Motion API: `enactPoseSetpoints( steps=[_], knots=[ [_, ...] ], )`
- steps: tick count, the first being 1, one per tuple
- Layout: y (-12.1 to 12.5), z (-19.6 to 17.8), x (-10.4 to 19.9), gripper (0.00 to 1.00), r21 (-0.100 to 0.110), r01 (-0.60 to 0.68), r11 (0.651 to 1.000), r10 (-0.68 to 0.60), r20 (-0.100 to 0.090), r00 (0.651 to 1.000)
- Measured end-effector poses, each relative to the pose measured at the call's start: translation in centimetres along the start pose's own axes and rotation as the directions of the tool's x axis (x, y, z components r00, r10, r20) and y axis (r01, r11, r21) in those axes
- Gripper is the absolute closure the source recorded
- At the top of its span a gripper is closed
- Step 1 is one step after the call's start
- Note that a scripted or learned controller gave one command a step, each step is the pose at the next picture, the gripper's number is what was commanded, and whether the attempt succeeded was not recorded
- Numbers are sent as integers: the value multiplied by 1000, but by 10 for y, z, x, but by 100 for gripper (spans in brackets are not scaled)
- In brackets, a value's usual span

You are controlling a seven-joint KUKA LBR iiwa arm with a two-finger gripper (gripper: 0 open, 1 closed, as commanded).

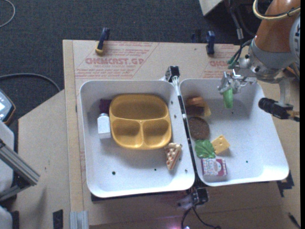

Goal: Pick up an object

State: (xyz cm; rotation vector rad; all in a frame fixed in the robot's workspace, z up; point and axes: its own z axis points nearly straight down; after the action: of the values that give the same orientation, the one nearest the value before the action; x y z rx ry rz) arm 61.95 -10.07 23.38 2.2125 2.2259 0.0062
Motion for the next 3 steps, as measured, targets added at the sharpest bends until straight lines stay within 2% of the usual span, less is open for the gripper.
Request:
enactPoseSetpoints(
  steps=[1, 2, 3],
  knots=[
    [3, 20, 52, 100, 9, 0, 1000, 0, -2, 1000],
    [3, 19, 48, 100, 7, -5, 1000, 5, 0, 1000],
    [-10, 7, 47, 100, 8, -7, 1000, 7, -1, 1000]
  ],
)
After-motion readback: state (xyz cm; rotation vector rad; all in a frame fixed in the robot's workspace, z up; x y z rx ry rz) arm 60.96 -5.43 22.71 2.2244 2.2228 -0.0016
